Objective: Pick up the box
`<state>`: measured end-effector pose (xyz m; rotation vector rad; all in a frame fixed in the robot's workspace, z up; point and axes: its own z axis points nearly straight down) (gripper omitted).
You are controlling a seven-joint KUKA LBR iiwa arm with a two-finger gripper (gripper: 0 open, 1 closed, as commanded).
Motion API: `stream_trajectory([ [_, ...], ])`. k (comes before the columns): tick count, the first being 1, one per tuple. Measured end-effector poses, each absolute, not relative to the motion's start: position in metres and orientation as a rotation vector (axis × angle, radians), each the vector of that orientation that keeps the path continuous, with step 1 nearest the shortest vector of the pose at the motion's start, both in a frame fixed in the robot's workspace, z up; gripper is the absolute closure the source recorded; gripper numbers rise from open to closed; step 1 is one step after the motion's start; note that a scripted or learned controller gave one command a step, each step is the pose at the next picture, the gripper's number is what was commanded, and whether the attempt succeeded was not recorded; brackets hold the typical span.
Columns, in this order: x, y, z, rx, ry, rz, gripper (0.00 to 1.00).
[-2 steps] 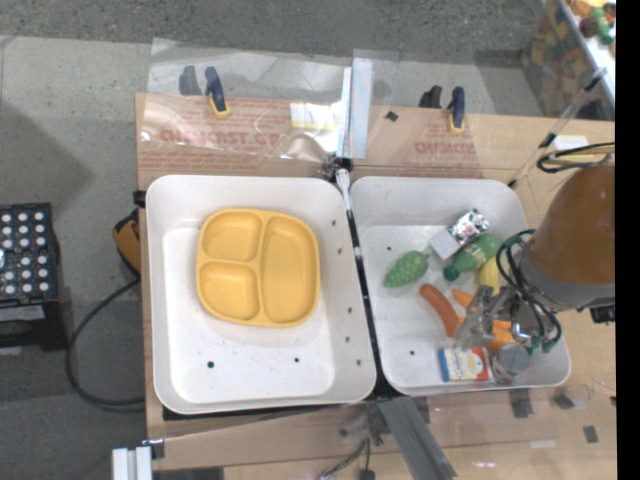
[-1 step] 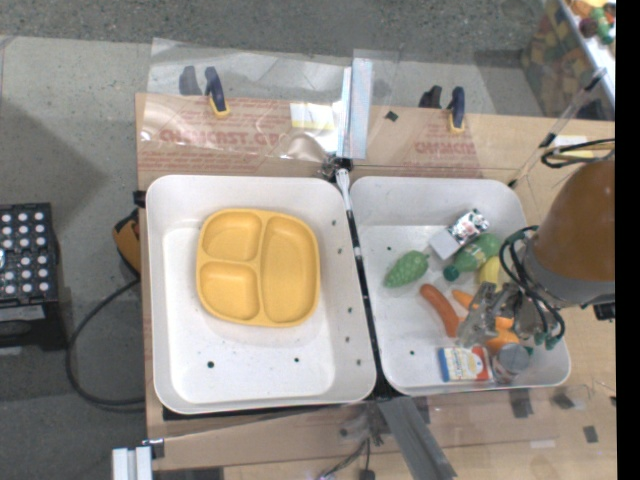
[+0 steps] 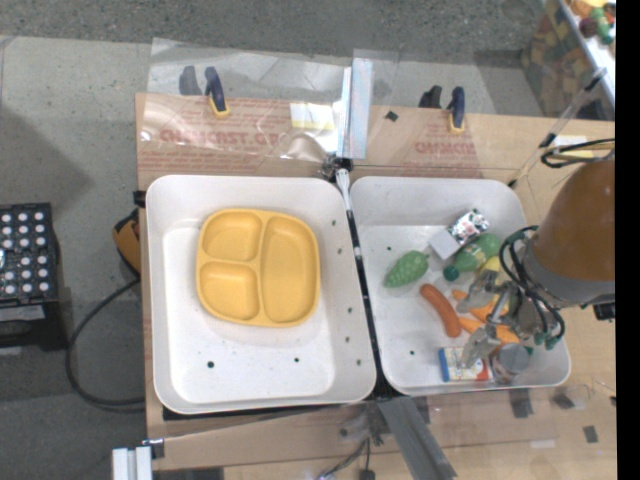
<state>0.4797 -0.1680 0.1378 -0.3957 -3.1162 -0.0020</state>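
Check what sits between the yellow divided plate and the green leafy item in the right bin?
Camera view: bare white floor of the left bin, then the two bins' adjoining rims, then bare floor of the right bin. Nothing lies between the yellow plate and the green item.

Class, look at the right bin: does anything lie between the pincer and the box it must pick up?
Nothing visible does. The pincer hangs right over the box near the right bin's front edge. The orange sausage lies close beside, towards the bin's middle.

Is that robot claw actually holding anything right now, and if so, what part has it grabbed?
It cannot be told. The gripper is down among the clutter in the right bin, just above the small box, but nothing shows plainly between its tips.
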Motion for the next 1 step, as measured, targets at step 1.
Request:
stream_trajectory([
  [1, 0.4795, -0.0889, 0.0942, -0.995, -2.978, -0.001, 0.0],
])
